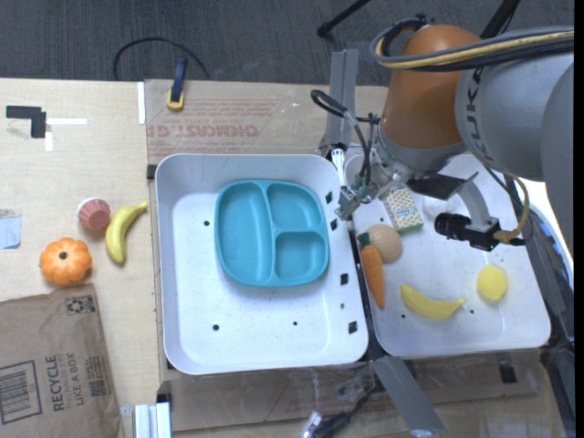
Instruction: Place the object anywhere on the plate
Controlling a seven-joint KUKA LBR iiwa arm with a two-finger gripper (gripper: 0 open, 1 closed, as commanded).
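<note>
The pincer [351,197] hangs at the right bin's [529,336] left wall; whether it is wide or narrow I cannot tell. The carrot [372,276], probably the target, lies just below it, lengthwise along that wall; the teal plate [271,232] sits leftward.

Grey arm [520,89] cut off at 3 o'clock edge, hides right white bin's [511,336] 12 o'clock rim. Small patterned packet [403,210]: print too small to read.

Pale wooden table [64,162] under even light, dark grey carpeted floor [255,16] beyond, black cable [151,48] looped there, brown cardboard [242,121] laid flat.
</note>
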